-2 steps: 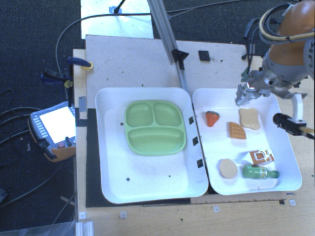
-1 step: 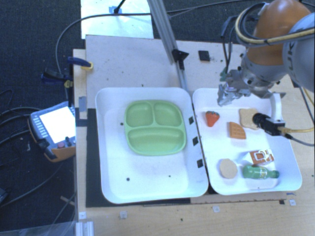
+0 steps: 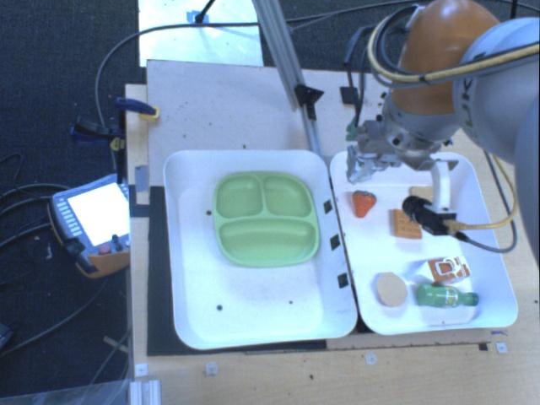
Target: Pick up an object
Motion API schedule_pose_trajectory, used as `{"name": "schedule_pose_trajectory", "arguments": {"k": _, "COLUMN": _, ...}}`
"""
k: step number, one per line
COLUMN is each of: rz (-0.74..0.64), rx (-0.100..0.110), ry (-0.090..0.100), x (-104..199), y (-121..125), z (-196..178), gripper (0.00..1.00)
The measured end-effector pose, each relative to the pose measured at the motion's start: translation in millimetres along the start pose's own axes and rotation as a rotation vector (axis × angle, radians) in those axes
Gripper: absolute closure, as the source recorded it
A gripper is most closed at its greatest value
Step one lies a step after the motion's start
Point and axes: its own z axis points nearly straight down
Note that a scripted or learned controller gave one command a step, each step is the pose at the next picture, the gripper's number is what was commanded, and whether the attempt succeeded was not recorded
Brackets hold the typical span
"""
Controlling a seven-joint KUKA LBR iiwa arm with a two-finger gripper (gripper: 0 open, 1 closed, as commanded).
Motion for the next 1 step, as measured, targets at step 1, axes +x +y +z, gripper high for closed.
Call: {"name": "schedule_pose_trajectory", "arguments": {"k": 1, "rz": -0.001, "rx": 0.0, "ry": 0.001, "x": 57.9, "y": -17.1, "z": 0.1, "gripper": 1.0}}
